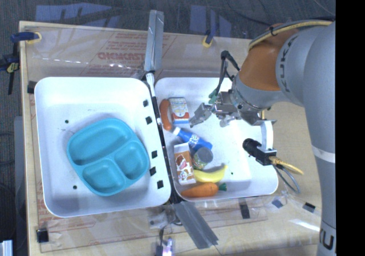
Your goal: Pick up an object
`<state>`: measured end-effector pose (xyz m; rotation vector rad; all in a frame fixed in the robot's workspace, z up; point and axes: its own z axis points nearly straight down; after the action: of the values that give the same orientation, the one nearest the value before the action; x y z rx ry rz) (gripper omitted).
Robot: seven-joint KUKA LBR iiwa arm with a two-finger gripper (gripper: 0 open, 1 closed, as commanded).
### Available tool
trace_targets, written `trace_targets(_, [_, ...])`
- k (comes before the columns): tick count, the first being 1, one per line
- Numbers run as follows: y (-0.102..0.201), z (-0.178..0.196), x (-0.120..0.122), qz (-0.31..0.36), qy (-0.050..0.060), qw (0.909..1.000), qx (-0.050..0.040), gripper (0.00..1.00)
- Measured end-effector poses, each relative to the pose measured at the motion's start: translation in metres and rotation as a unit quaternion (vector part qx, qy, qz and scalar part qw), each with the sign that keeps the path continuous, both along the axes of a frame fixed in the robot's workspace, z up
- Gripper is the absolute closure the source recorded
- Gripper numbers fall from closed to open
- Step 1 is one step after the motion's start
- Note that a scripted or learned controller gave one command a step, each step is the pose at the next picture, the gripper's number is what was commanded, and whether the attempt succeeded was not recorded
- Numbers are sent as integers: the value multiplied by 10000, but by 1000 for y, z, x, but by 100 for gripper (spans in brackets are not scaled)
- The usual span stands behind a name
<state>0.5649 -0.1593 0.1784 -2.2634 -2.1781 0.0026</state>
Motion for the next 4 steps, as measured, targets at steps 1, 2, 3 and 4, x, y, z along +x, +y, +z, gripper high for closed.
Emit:
trace_targets(1, [10,-89,-14,760,8,9971,6,0])
trace_targets(2, [10,-89,-14,758,8,9971,5,0])
trace_targets(3, [10,-81,-13,784,16,9969,0,100])
trace_targets(4, [10,-81,-13,784,16,9969,0,0])
